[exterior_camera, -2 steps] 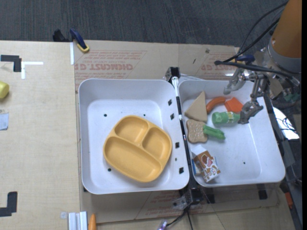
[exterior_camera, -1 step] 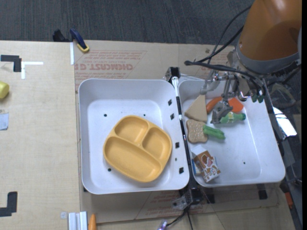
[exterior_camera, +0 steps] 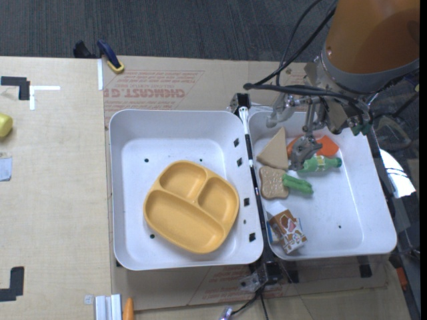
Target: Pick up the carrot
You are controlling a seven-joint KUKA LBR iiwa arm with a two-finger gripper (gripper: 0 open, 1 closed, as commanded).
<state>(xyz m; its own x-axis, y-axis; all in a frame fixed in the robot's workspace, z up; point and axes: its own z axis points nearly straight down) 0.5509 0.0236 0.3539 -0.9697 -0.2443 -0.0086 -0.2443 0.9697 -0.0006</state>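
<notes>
Orange carrot (exterior_camera: 325, 145), one, lies in the right bin (exterior_camera: 347, 235), half hidden behind the pincer (exterior_camera: 305, 151); its grip cannot be told. Beside it: two bread slices (exterior_camera: 273, 172), two green vegetables (exterior_camera: 308, 173), one carton (exterior_camera: 287, 231). One yellow plate (exterior_camera: 191, 206) fills the left bin (exterior_camera: 127, 179).

Both bins (exterior_camera: 127, 179) look like smooth white plastic with a soft sheen. The yellow tray (exterior_camera: 191, 206) inside the left bin is matt plastic. Under the bins lies brown printed cardboard (exterior_camera: 153, 92), dull and flat. Right of the tray, the carrot (exterior_camera: 325, 146) looks like glossy orange plastic, and the gripper (exterior_camera: 305, 149) above it is bare grey metal. The bench (exterior_camera: 53, 199) is pale, matt wood-like board.
</notes>
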